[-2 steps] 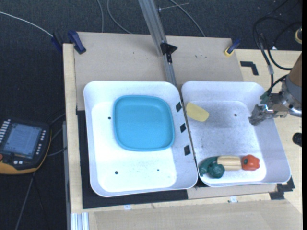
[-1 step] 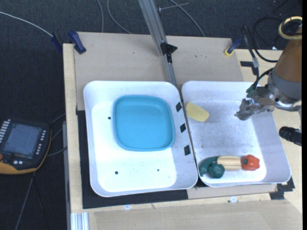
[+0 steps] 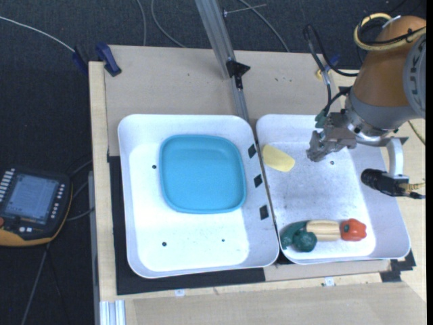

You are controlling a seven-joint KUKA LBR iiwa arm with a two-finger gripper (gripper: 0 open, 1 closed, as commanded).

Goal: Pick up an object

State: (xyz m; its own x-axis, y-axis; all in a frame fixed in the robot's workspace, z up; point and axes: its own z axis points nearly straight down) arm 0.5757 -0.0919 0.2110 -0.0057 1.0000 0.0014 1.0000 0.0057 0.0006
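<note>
— Tool (image 3: pixel 323 147) state? Can't tell; it hangs over the right bin (image 3: pixel 379 202).
— Count?
— Two white bins. Left bin (image 3: pixel 139 202): one smooth blue square plate (image 3: pixel 201 173). Right: one flat yellow piece (image 3: pixel 278 158), one green lump (image 3: pixel 299 238), one tan cylinder (image 3: pixel 323 230), one red tomato shape (image 3: pixel 352 229).

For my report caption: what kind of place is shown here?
Probably a robotics lab: a grey-and-orange robot arm over two shallow white plastic bins, a handheld control pendant, loose cables on dark carpet.
</note>
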